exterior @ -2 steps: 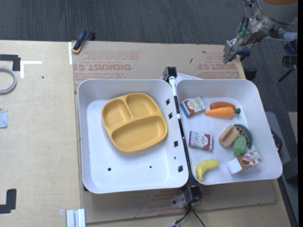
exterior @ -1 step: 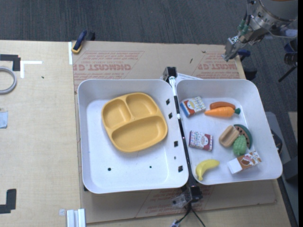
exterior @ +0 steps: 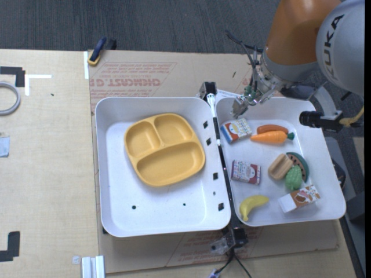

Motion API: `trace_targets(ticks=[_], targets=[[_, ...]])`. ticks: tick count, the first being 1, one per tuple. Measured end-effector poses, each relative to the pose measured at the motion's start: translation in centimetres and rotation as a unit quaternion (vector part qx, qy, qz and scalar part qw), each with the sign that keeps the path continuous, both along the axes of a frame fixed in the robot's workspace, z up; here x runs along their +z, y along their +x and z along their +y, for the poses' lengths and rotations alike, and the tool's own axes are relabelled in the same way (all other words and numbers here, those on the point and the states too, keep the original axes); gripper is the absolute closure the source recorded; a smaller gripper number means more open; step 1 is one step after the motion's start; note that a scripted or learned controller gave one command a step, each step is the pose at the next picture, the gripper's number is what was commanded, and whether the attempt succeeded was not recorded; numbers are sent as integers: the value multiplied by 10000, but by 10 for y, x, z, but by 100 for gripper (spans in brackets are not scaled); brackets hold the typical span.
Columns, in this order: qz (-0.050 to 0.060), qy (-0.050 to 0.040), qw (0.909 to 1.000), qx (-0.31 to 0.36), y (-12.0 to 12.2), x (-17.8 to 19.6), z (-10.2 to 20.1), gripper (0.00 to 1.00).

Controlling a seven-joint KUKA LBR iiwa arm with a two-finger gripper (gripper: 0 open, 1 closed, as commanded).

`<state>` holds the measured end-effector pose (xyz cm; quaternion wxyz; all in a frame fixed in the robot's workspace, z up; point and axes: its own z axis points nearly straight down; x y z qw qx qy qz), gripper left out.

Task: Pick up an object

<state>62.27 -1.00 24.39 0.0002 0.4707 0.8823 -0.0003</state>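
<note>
Gripper (exterior: pixel 240 105), whether spread or pinched I cannot tell, hangs just above the small blue-and-white carton (exterior: pixel 236 131), which lies slantwise toward the carrot (exterior: pixel 271 136).

Tan bench (exterior: pixel 46 172) against dark grey floor (exterior: pixel 174 16)

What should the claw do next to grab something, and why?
Probably lower a little onto the small blue and white carton. The claw hangs just above it at the far end of the right bin, nothing shows between its tips, and that carton is the nearest thing.
</note>
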Motion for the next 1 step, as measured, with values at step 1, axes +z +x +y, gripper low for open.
trace_targets(ticks=[1], targets=[[-16, -4, 9989, 478, -44, 151, 15, 100]])
